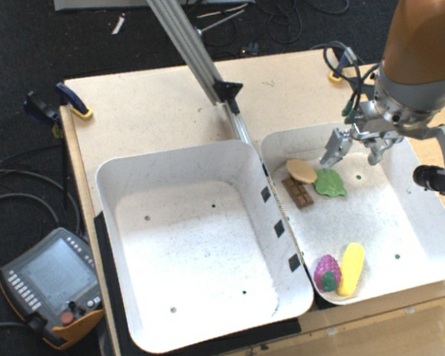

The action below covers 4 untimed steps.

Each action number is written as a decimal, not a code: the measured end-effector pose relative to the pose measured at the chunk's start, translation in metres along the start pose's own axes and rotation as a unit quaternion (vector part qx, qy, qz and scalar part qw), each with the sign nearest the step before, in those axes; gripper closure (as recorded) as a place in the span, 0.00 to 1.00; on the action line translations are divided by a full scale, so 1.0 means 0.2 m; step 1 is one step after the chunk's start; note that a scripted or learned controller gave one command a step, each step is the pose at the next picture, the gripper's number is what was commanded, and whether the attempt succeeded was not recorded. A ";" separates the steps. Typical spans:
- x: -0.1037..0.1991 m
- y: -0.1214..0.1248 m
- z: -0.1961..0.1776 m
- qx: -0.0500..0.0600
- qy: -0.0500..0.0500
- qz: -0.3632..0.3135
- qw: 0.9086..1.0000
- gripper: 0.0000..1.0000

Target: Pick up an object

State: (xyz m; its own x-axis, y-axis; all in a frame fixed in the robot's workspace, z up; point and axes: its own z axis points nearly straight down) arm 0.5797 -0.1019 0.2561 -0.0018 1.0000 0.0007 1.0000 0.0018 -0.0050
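Note:
My gripper point(356, 150) hangs over the back of the right bin point(432, 218), open, with nothing between its fingers. Just to its left and below lie a green leaf-shaped piece point(330, 184), a tan oval piece point(301, 171) and a brown bar point(297, 193), close together near the bin's left wall. The left fingertip point(335, 151) stands just above the green piece. At the bin's front lie a purple berry-like piece point(326, 271) and a yellow oblong piece point(350, 268), side by side and touching.
The left bin point(122, 232) stands beside the right one. A slanted aluminium pole point(187, 39) comes down to the bins' shared back edge. Clamps sit at the bench's back corners point(75, 104). A teach pendant point(50, 286) lies off the bench at left.

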 end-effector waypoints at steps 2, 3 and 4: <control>-0.01 -0.04 0.28 0.001 0.000 0.002 1.000 0.00; 0.04 -0.03 0.56 0.000 0.000 0.001 1.000 0.00; 0.04 -0.03 0.81 -0.002 -0.001 0.001 1.000 0.00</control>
State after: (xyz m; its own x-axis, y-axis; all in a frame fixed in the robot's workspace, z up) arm 0.5736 -0.0936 0.0937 0.0009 1.0000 -0.0003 1.0000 -0.0009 -0.0004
